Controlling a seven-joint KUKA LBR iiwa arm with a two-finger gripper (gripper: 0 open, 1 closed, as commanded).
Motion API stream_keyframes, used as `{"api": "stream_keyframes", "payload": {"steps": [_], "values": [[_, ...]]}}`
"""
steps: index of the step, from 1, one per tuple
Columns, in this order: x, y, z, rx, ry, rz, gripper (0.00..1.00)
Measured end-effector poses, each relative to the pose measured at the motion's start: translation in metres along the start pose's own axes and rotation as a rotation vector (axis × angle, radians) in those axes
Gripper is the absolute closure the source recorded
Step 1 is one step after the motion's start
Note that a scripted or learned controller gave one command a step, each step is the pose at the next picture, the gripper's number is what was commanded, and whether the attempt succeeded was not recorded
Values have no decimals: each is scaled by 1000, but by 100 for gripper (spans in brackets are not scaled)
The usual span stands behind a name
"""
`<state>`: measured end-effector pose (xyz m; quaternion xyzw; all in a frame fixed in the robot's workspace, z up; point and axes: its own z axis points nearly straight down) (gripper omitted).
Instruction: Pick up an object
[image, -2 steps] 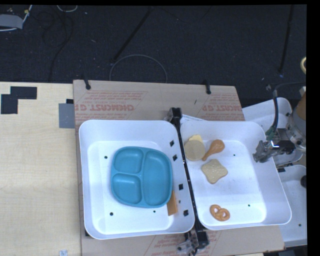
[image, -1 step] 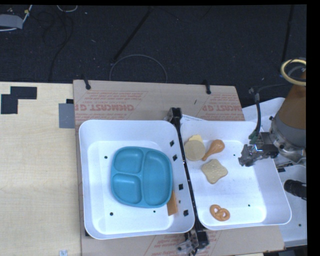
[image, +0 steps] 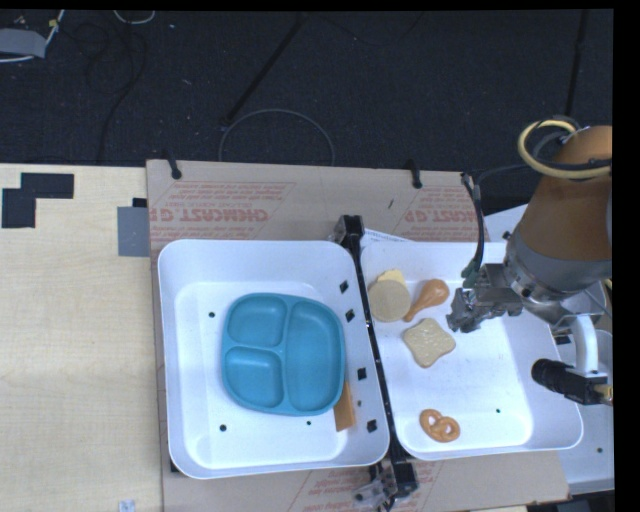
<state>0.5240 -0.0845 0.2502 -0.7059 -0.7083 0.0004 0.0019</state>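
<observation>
The dark two-finger tool (image: 468, 308), its grip state impossible to tell, hovers just right of the pale toast-shaped slice (image: 429, 343), so this looks like the approach; next, centre and descend.

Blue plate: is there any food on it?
Empty. The blue plate shows bare sections; the bread slice and pretzel lie in the other bin.

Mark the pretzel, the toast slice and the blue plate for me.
pretzel (image: 439, 426): camera view, middle of its twisted loops.
toast slice (image: 429, 342): camera view, centre of its face.
blue plate (image: 283, 352): camera view, ridge between its compartments.
</observation>
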Motion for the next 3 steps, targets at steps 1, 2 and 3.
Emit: {"api": "stream_keyframes", "payload": {"steps": [1,2,3], "values": [[58,5,-3,0,0,-2,100],[108,5,14,3,-1,0,100],[170,-2,13,2,0,-2,100]]}}
